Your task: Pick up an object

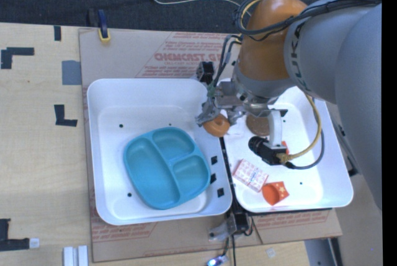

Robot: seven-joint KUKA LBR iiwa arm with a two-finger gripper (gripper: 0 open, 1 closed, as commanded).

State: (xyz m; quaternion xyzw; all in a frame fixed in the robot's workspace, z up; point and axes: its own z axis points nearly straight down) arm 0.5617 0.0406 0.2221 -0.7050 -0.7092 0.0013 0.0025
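Note:
My gripper (217, 117) hangs over the rim between the two white bins, near their back half. An orange-brown round object (216, 128) sits between its fingertips, above the left bin's right wall (218, 153), and the fingers look shut on it. The grey arm with its orange band comes in from the right and hides much of the right bin's back part.
A blue divided plate (166, 165) lies in the left bin (105, 134). In the right bin (322, 190) lie a pink checkered packet (249, 174) and a small orange-red piece (275, 192). A brownish thing (259, 124) is partly hidden under the wrist.

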